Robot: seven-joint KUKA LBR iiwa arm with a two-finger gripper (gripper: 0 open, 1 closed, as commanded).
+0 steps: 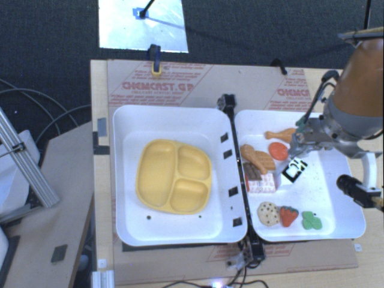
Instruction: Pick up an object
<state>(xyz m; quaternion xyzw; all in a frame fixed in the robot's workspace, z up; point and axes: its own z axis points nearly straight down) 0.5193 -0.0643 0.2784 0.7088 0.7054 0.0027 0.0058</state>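
Observation:
The right bin (345, 221) holds several toy foods. A drumstick (281, 135) and a red tomato slice (278, 151) lie at the back, with a tan pastry (258, 158), a brown piece (252, 172) and a pink-and-white wafer block (261, 185) near the left wall. Along the front lie a cookie (268, 213), a strawberry (288, 216) and a green piece (311, 221). My gripper (294, 168) hangs low over the bin's middle, just right of the wafer block and below the tomato slice. Nothing shows in its grasp.
The left bin (129, 221) carries a yellow divided plate (174, 176). A black hinged divider (235, 173) runs between the bins. The arm's grey wrist (351, 125) and orange band (366, 71) cover the right bin's far right corner. A black knob (354, 189) sticks in at the right.

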